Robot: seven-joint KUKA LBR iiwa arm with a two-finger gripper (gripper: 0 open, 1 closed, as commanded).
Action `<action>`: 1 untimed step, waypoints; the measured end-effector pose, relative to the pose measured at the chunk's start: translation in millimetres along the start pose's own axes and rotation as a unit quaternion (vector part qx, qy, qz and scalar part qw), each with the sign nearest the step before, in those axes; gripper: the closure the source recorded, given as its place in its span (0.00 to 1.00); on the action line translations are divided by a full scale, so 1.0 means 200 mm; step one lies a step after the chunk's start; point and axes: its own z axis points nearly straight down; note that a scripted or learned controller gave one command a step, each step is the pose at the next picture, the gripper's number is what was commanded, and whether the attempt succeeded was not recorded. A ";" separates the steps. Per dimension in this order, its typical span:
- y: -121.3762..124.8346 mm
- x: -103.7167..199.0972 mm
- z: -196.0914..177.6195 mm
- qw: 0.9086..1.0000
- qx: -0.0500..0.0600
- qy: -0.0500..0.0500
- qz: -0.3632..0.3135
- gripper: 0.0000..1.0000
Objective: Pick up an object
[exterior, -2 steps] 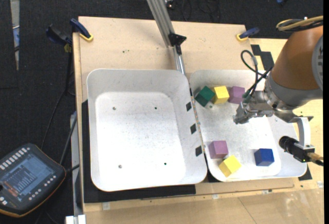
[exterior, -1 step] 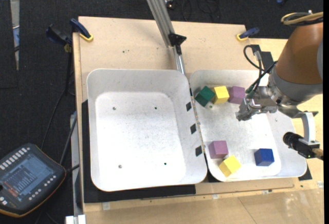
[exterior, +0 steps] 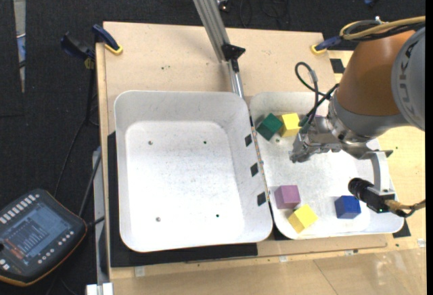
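The right bin holds several small blocks. A green block and a yellow block lie together near its back left corner. A pink block and a second yellow block sit at its front left, and a blue block rests near the front right. My gripper hangs over the middle of this bin, just right of and in front of the green and yellow pair. Nothing shows between its fingers.
The left bin stands beside the right one, sharing a divider edge with black clips. A slanted metal pole crosses the back of the bench. Cables and a black fitting hang from the arm over the right bin's front right.
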 end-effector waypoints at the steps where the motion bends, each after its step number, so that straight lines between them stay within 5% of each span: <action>1: -0.06 0.30 0.00 1.000 0.001 0.001 -0.001 1.00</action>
